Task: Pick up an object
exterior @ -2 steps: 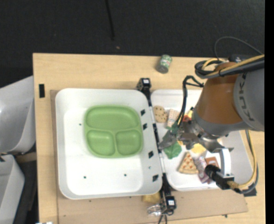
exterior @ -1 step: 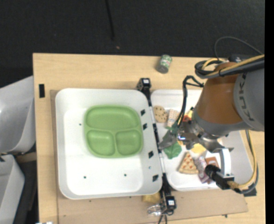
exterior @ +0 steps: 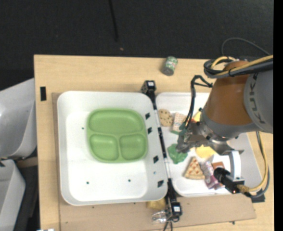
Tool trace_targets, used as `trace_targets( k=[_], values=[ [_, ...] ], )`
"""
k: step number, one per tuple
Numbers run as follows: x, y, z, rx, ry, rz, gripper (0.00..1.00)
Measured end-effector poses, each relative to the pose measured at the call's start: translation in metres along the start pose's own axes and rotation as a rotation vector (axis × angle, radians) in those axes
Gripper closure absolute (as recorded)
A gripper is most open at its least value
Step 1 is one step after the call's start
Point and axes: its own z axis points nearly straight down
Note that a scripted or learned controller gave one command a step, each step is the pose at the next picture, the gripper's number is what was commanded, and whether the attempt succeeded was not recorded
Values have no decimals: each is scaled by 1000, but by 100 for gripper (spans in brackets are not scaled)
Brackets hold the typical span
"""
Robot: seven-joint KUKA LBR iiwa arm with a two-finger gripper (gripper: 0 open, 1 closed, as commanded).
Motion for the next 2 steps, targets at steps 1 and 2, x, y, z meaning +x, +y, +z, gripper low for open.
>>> trace_targets(
  k=[1, 2],
  values=[
    [68, -5, -195, -16, 5, -16, 100],
    [96, -6, -236, -3, 2, -12, 100]
  ],
)
